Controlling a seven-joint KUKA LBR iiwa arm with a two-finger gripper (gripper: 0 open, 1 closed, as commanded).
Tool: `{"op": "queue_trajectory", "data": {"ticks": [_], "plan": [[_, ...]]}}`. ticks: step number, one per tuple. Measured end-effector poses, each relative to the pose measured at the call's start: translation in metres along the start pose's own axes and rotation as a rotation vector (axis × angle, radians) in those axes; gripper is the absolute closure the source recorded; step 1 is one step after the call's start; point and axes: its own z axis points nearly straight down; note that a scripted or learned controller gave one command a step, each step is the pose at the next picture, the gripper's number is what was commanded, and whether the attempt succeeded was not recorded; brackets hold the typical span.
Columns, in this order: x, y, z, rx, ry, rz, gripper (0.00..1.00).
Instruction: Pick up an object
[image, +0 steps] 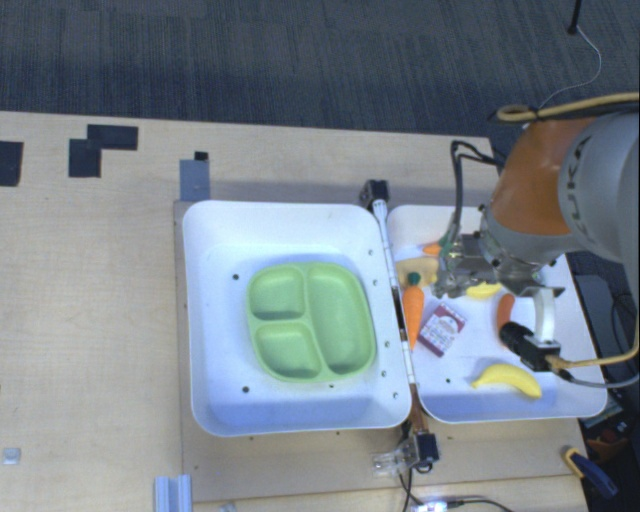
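One claw (462, 283), finger state unclear, low over the right bin (560, 400) near a carrot (412, 306).

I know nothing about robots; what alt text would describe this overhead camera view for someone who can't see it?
A grey robot arm with an orange band reaches from the right over the right white bin, which holds a banana, a carrot and a small packet. The left bin holds a green divided tray.

white bins: two, side by side (215, 300) (570, 400)
green divided plates: one (310, 320), three compartments counted
carrots: one (411, 312)
bananas: one for sure (508, 379)
small printed packets: one (441, 329)
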Motion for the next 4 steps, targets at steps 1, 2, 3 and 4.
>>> {"op": "queue_trajectory", "data": {"ticks": [1, 2, 3, 4], "plan": [[-0.001, -0.001, 0.001, 0.002, -0.001, 0.001, 0.00], [-0.001, -0.001, 0.001, 0.002, -0.001, 0.001, 0.00], [-0.049, -0.025, 0.057, 0.005, -0.002, 0.004, 0.00], [-0.058, -0.060, 0.094, -0.016, -0.001, 0.003, 0.00]]}}
